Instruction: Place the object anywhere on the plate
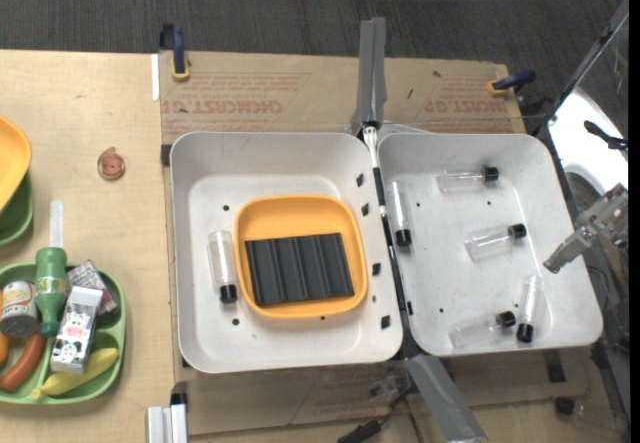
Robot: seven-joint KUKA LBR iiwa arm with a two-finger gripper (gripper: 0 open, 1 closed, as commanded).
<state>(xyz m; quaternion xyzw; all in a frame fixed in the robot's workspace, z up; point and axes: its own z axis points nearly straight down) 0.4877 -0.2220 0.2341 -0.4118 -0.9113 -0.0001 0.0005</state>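
Note:
An orange plate (300, 214) sits in the left bin (195, 331). A black ribbed slab (300, 268) lies flat on it. Just left of the plate, a clear vial with a black cap (220, 266) lies on the bin floor. The right bin (560, 331) holds several more clear black-capped vials, among them one along its left wall (398, 216), one near the back (467, 178) and one in the middle (495, 241). My gripper (565, 253) hangs at the right bin's right rim, pointing down and left, and nothing is visibly held in it.
A green tray of toy food (60, 331) and a yellow bowl (10, 166) stand on the wooden table to the left. A small pink disc (111, 165) lies near them. Clamps (176, 56) (508, 83) pin the cardboard behind the bins. A grey post (371, 71) rises between the bins.

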